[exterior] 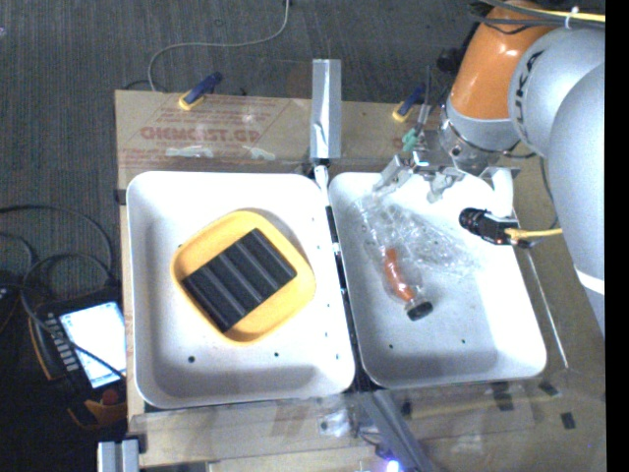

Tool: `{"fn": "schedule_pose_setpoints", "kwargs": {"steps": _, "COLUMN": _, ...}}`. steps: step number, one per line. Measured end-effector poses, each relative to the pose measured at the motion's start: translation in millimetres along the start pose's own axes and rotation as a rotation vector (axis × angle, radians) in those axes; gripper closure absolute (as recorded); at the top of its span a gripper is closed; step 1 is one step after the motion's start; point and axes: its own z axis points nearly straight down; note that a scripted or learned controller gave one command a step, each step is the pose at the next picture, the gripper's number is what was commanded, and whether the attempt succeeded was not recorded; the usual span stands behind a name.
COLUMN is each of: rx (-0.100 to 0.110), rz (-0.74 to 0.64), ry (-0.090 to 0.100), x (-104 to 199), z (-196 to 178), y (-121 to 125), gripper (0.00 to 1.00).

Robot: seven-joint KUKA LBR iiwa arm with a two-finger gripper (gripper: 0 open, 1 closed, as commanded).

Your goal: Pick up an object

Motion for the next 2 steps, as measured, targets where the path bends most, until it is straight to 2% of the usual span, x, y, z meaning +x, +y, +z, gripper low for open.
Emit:
{"fn": "schedule_pose_setpoints", "kwargs": {"steps": 1, "rx": -0.003, "rz": 0.022, "ry": -0.001, "x": -10.2, "z": 99.2, "y": -19.1, "gripper": 0.0}}
{"fn": "schedule_pose_setpoints", "kwargs": {"steps": 2, "rx": -0.021, "rz": -0.02, "ry": -0.005, "x": -9.4, "z": 100.7, "y": -45.4, "gripper": 0.0}}
